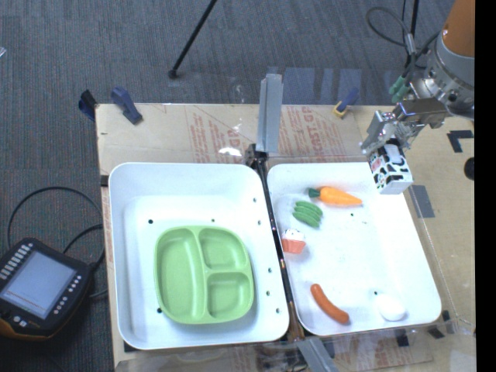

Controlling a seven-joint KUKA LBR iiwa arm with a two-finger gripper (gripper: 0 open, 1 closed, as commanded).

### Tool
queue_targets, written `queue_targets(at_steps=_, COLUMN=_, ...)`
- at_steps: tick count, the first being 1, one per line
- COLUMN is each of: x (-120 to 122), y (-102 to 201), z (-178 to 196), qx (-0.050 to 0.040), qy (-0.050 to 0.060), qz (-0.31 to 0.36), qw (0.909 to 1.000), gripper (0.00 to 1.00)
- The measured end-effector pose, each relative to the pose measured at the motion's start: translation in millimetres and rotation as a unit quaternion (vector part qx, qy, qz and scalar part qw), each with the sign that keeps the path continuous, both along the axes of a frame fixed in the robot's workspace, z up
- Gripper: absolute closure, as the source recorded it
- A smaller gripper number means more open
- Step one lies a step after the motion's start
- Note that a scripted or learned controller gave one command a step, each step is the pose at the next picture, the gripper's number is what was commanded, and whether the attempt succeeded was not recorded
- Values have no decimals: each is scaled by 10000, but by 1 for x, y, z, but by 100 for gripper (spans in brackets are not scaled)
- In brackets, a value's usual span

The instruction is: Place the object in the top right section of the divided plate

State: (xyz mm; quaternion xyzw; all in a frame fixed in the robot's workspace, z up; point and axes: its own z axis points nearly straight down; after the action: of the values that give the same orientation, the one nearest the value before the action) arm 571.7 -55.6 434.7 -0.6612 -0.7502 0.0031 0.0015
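Hovering end effector (390, 155) over right bin's (403, 246) far corner, grip state unclear; nothing picked. Next: descend onto carrot (339, 197), then carry to plate (204, 274).

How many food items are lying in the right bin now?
5: carrot at the back, green beans beside it, cake slice by the left wall, sausage and white egg at the front.

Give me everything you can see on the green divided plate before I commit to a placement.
The divided plate is light green, plastic-looking, a rounded rectangle with raised ridges splitting it into three sections: one long one on its left, two smaller ones stacked on its right. It lies flat on the floor of the left bin, toward that bin's front, turned slightly. No item lies in its sections, and only the bin floor touches it.
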Motion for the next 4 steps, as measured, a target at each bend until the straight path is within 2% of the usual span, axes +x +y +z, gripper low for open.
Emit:
queue_targets(at_steps=1, x=0, y=3, z=-1, qx=6, qy=13, qz=25, qw=10000, gripper=0)
queue_targets(at_steps=2, x=2, y=5, z=4, qx=-2, qy=62, qz=48, qw=10000, gripper=100)
queue_targets(at_steps=3, x=28, y=92, z=-159, qx=-14, qy=72, qz=-1072, qw=9942, gripper=100)
queue_targets(at_steps=4, x=69, y=33, z=-256, qx=-29, qy=52, qz=-3270, qw=9450, gripper=100)
